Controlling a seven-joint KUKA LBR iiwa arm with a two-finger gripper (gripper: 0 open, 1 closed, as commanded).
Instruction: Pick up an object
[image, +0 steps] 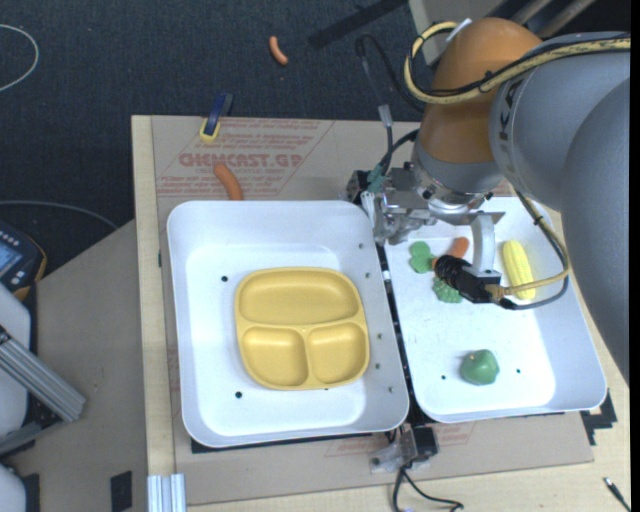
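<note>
My gripper (402, 220) hangs over the far left corner of the right bin (560, 385), close to the wall between the two bins. Just under and to the right of it lie a small green leafy piece (420, 256) and a short orange piece (459, 246). A second green piece (445, 292) lies a little nearer the front. A yellow corn cob (517, 264) rests towards the right side. A round green fruit (480, 368) sits alone near the front. Nothing shows between the gripper's parts.
The left bin (200, 300) holds a yellow three-compartment plate (300, 327). On the cardboard behind the bins lie an orange sausage-like piece (230, 182) and a blue-and-yellow tool (213, 118). Another small orange piece (278, 48) lies on the dark floor.
</note>
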